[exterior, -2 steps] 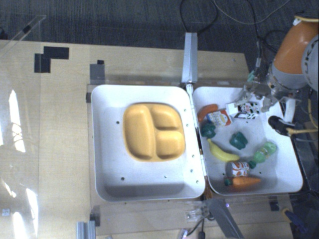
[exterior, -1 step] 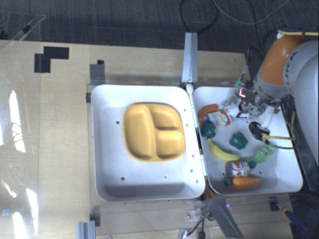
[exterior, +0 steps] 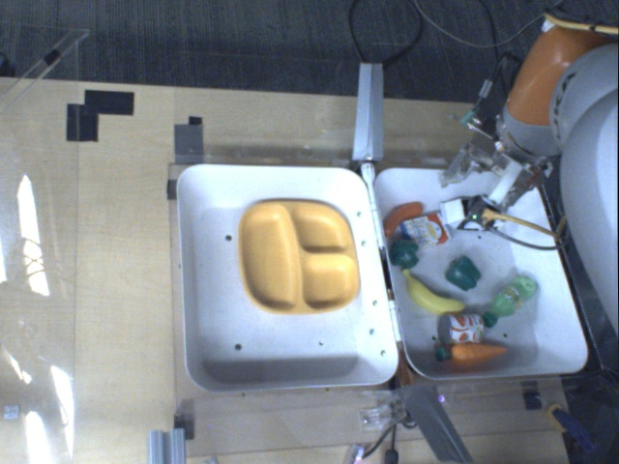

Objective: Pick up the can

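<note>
Camera view looks down on the desk [exterior: 116, 259] w/ two white bins side by side. L bin [exterior: 208, 341] holds a yellow divided tray [exterior: 298, 255], roughly centred.

R bin [exterior: 546, 336] carries the clutter. The can [exterior: 464, 329] sits near that bin's front edge, a bit left of middle. It is short, w/ a white label, red-orange print and a grey metal end toward view-left. It looks to be on its side, but that's not certain at this res.

- Carrot [exterior: 474, 354] lies just in front of the can, touching or nearly so.
- Banana [exterior: 432, 296] lies just behind the can, curved, running toward the bin's L wall.
- Green bottle [exterior: 511, 296] lies on its side, to the can's right and slightly behind.
- Teal block [exterior: 462, 273] sits btwn banana and bottle, further back.
- Dark teal item [exterior: 402, 252] sits close to the L wall.
- Red sausage [exterior: 404, 213] and a white-orange pouch [exterior: 424, 228] lie together near the back-left corner.

Arm [exterior: 590, 143] reaches in from the view's right, orange band [exterior: 542, 80] above the wrist. Hand [exterior: 484, 172] hangs over the R bin's back edge, well apart from the can, w/ the block and banana in btwn. Can't tell if the hand is open or closed; its metal parts are too small and blurred.
</note>
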Tool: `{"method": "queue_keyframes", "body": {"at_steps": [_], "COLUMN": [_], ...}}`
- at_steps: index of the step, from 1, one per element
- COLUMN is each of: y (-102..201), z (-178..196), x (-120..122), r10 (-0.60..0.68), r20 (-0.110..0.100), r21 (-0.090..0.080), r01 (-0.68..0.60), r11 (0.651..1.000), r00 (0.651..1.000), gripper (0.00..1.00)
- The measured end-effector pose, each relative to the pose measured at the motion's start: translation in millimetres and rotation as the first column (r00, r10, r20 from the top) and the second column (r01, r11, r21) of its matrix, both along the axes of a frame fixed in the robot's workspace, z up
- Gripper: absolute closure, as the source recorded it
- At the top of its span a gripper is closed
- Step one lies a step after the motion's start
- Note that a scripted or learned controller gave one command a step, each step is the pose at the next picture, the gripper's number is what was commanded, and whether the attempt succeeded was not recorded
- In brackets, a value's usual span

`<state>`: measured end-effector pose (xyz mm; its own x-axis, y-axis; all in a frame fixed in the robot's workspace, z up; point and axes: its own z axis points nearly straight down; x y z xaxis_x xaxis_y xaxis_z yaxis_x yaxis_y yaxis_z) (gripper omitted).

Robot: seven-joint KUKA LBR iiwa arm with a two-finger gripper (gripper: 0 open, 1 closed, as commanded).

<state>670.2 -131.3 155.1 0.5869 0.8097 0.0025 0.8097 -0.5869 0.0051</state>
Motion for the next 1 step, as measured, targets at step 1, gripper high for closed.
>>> {"method": "queue_keyframes", "body": {"at_steps": [1], "y": [24.7], "z": [-59.3], "x": [-44.2], "r10": [-0.036], "r20": [0.017], "r21": [-0.001], "r01": [0.036], "r11": [0.999], "r00": [0.999], "gripper": [0.0]}}
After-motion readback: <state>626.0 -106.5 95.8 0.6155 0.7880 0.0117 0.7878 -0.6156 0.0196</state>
